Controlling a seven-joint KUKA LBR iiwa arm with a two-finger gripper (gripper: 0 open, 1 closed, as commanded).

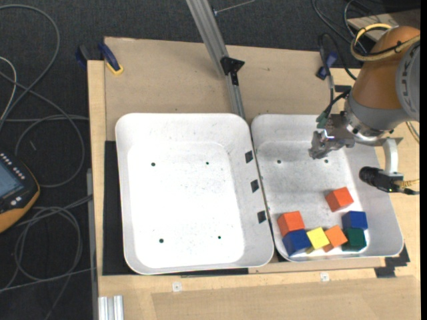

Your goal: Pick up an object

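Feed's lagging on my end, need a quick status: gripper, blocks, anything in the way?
Gripper over right bin far end, nothing seen between fingers. Blocks clustered near corner; lone orange block closest. Path to it looks clear.

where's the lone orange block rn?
The lone orange block lies in the right bin, toward its right wall, just above the blue block and apart from the cluster.
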